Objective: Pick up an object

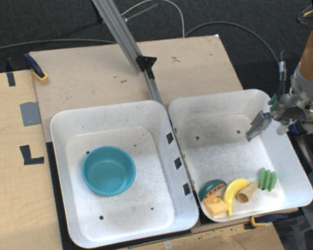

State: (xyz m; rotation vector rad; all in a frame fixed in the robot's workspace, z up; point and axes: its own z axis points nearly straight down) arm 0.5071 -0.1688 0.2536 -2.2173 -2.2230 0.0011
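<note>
Teal bowl (109, 170) is sitting in left bin (63, 138), mid-left of frame. Yellow banana (235, 190), green piece (267, 179) & a few other small toys are lying bunched at lower edge of right bin (213, 105). Jaws (262, 122) are hovering over right bin's right rim, mid-right; open/closed: can't tell.

Grey arm (308, 85) with an orange band above the wrist, dark grey metal fingers (257, 126) (green-tinted fittings behind).
</note>
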